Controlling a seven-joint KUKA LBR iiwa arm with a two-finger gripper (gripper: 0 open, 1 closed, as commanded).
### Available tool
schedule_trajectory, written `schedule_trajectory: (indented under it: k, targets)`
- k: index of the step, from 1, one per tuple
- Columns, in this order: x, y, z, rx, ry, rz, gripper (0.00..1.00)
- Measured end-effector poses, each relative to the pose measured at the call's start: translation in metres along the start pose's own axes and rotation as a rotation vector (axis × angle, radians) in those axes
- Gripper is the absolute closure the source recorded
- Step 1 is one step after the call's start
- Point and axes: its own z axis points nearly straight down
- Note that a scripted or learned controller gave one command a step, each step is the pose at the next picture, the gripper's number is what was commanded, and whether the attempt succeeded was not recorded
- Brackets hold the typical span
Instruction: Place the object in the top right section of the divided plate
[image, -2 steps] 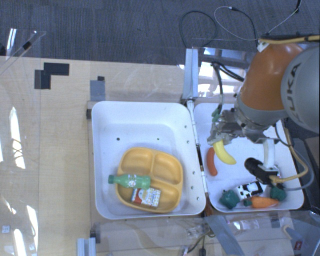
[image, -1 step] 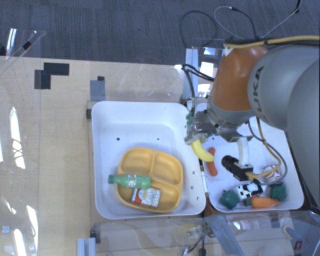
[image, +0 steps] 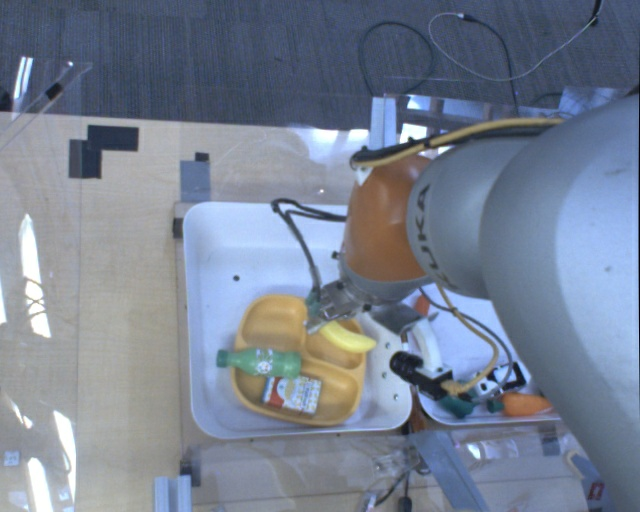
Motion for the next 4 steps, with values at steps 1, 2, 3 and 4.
schedule_trajectory:
  k: [1,2,3,4]
  targets:
    - [0.000,0.000,-0.001,-0.001,0.000,0.001,0.00]
    - [0.053,-0.012,0.029,-0.059,-0.014,-0.048,0.00]
    - [0.091,0.011,0.033,-0.035,-0.012,0.228,0.00]
    - [0.087,0.013,0.030,-0.067,0.003,0.812,0.00]
